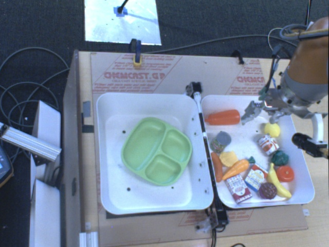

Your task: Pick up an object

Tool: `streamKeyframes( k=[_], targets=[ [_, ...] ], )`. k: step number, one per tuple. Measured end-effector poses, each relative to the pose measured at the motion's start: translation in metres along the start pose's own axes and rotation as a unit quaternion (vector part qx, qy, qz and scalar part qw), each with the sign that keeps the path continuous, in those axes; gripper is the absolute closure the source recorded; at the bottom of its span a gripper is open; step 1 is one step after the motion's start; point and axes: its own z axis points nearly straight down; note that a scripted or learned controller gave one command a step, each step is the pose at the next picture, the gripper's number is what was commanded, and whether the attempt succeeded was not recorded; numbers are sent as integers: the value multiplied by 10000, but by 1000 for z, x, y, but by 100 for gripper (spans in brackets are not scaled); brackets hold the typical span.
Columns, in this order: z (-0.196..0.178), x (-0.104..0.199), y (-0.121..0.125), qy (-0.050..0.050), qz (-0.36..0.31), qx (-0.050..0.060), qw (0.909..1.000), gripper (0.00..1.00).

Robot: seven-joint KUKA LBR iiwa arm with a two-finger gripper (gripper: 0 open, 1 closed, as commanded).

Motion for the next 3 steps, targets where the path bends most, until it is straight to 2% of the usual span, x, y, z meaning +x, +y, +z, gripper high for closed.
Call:
streamKeyframes(
  k=[1,2,3],
  targets=[
    [89,25,28,6,-5,17,10000,0],
    [160,20,62,2,11,48,10000,0],
    [161,14,79,83,12,322,9994,0]
  ],
)
